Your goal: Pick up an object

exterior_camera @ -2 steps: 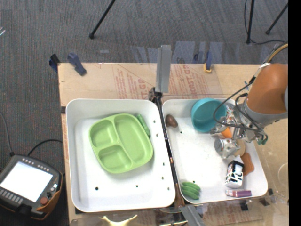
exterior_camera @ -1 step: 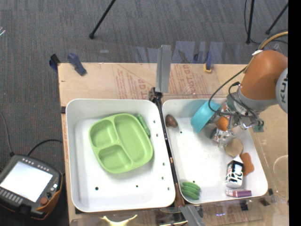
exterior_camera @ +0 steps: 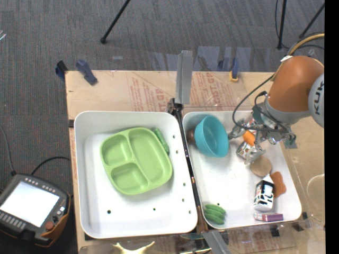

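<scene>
My gripper (exterior_camera: 250, 150) hangs low over the upper right part of the right bin (exterior_camera: 233, 192), under the orange wrist band (exterior_camera: 294, 84). A small orange piece (exterior_camera: 248, 137) shows right beside the gripper; whether it is held I cannot tell. A tan rounded object (exterior_camera: 260, 167) lies just below the gripper. A teal bowl (exterior_camera: 212, 135) lies tilted on its side to the gripper's left. Further down are a black-and-white can (exterior_camera: 264, 195), a brown-orange piece (exterior_camera: 278, 184), a pink-purple stick (exterior_camera: 268, 216) and a green pod (exterior_camera: 215, 212).
The left bin (exterior_camera: 90, 205) bears a green divided plate (exterior_camera: 136, 160) with a green item (exterior_camera: 162, 141) along its upper right edge. A metal post (exterior_camera: 183, 81) stands behind the divider between the bins. A tablet pendant (exterior_camera: 29, 208) lies on the floor at the left.
</scene>
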`<state>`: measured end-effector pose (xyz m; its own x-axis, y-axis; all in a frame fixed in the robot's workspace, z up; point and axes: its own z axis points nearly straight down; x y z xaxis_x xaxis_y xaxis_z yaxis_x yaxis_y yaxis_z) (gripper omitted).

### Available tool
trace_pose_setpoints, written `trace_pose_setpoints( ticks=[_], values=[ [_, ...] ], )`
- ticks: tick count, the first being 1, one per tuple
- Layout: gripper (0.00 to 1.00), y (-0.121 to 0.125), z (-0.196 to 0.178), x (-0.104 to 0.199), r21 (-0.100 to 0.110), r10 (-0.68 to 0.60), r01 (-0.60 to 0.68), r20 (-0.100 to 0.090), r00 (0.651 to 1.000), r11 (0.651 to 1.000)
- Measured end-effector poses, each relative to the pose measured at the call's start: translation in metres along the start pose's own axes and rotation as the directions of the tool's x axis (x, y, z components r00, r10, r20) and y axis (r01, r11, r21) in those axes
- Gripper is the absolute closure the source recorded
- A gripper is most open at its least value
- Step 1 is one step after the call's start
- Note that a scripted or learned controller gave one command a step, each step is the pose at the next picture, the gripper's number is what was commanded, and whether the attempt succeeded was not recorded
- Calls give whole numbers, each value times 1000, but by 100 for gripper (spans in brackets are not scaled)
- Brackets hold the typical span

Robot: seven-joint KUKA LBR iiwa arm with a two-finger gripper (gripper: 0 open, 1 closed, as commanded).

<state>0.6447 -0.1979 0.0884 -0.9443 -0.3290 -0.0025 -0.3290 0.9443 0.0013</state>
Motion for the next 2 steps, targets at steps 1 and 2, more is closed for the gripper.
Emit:
trace_pose_setpoints(
  ticks=[1, 2],
  values=[
    [0, 4, 0, -1, -1, 84, -84, 0, 996, 996],
    [0, 16, -1, 84, -1, 77, -77, 2, 997, 997]
  ],
)
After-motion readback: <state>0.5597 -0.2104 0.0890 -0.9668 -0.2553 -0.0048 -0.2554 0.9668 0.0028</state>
